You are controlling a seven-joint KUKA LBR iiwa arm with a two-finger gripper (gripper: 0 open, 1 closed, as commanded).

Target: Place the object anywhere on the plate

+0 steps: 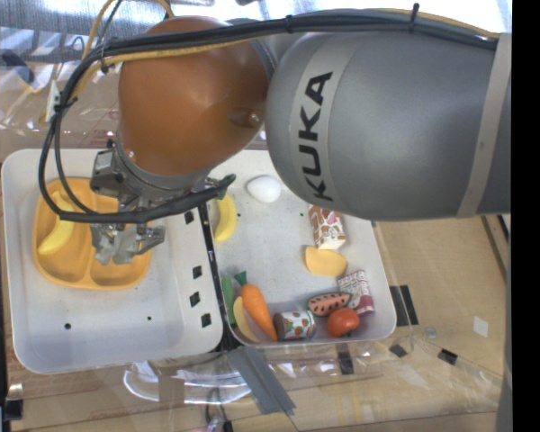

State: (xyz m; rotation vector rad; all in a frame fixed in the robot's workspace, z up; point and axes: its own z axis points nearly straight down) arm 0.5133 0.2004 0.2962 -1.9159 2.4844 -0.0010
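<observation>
Two bins: I am working over the left bin (36, 331); the right bin (283, 232) is holding the other toy foods.
Plate: the yellow plate (117, 279) is lying in the left bin, near its far left corner.
Object: a pale yellow curved piece (54, 237), probably a toy banana, is lying on the left part of the plate; I am judging that it is the task's thing, already on the plate.
Handling: it is looking light, stiff and smooth, so it may be slipping or rolling when pressed; not fragile, I think.
Where to hold: I am thinking across its thick middle, over the narrow width, not at the thin ends.
Pincer: my gripper (119, 246) is hanging over the middle of the plate, just beside the curved piece; I cannot tell if it is apart or together.
Arm: my arm (387, 106) is reaching in from the right, with the orange band (189, 88) above the plate and the wrist pointing down.
</observation>
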